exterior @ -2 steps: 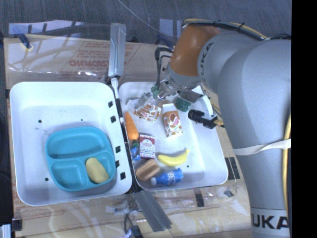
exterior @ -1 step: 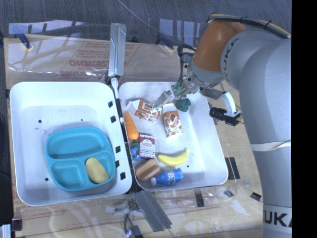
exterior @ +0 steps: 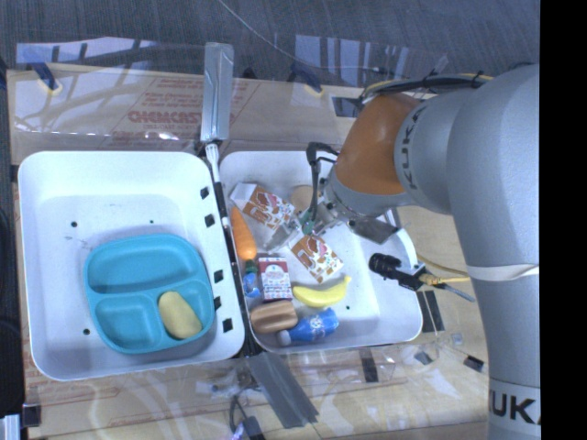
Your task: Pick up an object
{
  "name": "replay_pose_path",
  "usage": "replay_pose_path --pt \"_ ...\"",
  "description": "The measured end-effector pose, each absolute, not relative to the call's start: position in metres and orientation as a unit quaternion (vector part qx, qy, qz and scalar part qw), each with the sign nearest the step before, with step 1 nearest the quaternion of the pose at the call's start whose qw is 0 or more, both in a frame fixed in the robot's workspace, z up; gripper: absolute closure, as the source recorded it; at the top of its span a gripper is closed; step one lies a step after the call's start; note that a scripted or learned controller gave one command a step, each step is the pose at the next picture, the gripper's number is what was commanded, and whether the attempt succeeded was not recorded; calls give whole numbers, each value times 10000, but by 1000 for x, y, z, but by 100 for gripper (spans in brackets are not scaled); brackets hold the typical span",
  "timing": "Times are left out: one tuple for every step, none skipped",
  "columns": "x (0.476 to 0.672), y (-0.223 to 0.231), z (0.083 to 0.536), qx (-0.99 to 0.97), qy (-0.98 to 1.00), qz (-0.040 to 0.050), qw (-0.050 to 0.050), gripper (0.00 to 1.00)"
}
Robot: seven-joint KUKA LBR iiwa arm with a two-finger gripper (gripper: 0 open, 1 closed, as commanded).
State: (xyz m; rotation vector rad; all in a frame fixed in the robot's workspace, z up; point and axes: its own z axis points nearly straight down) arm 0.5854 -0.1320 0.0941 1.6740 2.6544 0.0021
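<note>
Hovering low in the right bin, the end effector sits between two snack packets; its opening cannot be told. Centre over one packet before closing.

The two-finger gripper sits low in the right white plastic bin, hemmed in. Just left of it lies a printed snack carton, just below it a second printed carton. Farther left an orange carrot lines the bin wall. Below crowd a small red box, yellow banana, brown bun and blue bottle. Bare floor lies to the gripper's lower right. Far left, the other bin has open floor around a blue divided tray.
</note>
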Motion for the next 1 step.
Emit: replay_pose_path --pt "522 -142 93 5831 8124 -1 4 0"
